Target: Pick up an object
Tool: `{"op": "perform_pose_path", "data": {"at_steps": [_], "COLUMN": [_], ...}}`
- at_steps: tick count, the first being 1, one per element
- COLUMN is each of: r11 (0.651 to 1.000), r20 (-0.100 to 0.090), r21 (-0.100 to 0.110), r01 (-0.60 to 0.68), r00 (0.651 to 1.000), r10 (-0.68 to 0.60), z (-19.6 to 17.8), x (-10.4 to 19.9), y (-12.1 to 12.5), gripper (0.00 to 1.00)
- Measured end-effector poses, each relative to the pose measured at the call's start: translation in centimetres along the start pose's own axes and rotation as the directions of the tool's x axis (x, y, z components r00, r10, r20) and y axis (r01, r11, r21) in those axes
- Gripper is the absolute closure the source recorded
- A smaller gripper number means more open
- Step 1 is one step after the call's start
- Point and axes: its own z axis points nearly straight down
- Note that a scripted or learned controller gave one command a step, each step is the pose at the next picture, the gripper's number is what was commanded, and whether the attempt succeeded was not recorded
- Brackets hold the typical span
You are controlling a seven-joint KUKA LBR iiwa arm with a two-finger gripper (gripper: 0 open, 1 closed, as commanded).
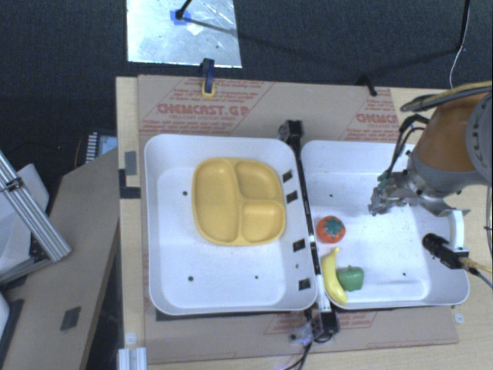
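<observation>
Over the right bin [443, 284], the gripper [380, 199] hangs above bare floor; it is small and dark against the wrist, and we cannot tell how its jaws stand. Much of the arm [451, 145] is cut off at the frame's right. Near the divider lie a tomato [331, 228], a banana [333, 277] and, touching it, perhaps a green pepper [351, 277]. A yellow divided plate [237, 200] sits in the left bin [166, 284].

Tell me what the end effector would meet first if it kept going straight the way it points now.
Probably bare floor of the right bin: the end effector points down there, up-right of the tomato. Depth is uncertain.
</observation>
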Motion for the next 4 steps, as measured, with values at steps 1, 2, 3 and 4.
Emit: {"op": "perform_pose_path", "data": {"at_steps": [1, 2, 3, 4], "r11": [1.000, 1.000, 1.000, 1.000], "r20": [0.001, 0.000, -0.003, -0.004], "r21": [-0.004, -0.002, 0.001, 0.002], "r01": [0.001, 0.003, 0.008, 0.010], "r00": [1.000, 1.000, 1.000, 1.000], "r10": [-0.001, -0.003, -0.008, -0.010], "z": [-6.3, -9.7, -8.8, -8.3], "x": [-0.6, -0.6, 4.4, 10.3], "y": [0.1, 0.2, 1.3, 1.9], "gripper": [1.00, 1.00, 1.00, 1.00]}}
